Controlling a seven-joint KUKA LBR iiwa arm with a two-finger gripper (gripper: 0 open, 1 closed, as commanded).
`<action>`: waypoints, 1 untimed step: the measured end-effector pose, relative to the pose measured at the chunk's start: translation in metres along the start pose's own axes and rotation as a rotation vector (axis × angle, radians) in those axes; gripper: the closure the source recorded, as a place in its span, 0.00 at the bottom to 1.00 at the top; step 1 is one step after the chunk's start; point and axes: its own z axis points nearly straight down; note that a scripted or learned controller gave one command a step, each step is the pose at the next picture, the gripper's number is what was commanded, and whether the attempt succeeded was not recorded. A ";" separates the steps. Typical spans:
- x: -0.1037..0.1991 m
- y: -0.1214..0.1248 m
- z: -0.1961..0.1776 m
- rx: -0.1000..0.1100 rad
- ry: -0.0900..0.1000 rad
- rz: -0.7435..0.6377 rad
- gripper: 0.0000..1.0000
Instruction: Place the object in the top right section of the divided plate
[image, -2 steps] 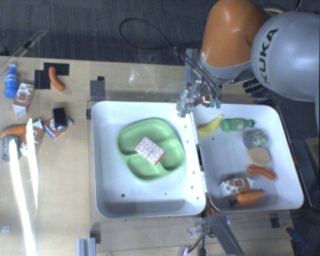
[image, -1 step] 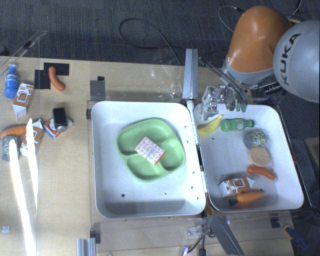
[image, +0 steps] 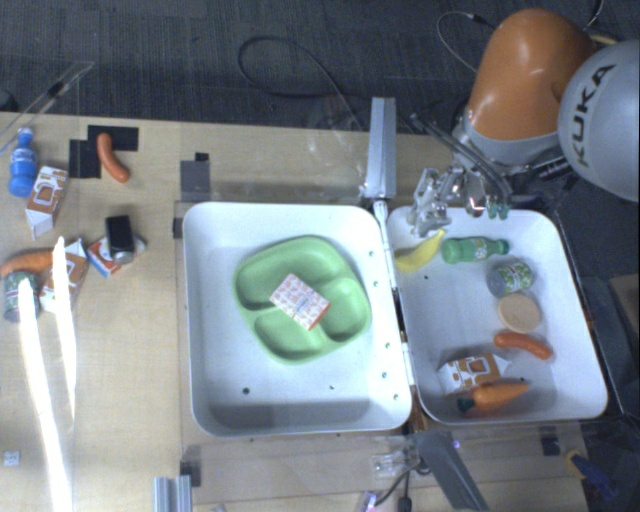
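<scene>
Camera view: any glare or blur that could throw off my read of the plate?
Camera view: the green divided plate and the small box on it are evenly lit and sharp; a bright glare streak washes the bench at left; soft shadow lies along the left bin's near wall.

One word reads clearly: "KUKA", in dark capitals running up the grey arm (image: 603, 110) at the upper right of the frame, beside its orange band. The small carton (image: 300, 301) on the green divided plate (image: 262, 285) carries a red printed pattern, too fine to read. The cartons (image: 45, 196) at the far left show print too, illegible.
</scene>
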 end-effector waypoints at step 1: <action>-0.001 -0.028 -0.005 0.001 0.000 -0.056 1.00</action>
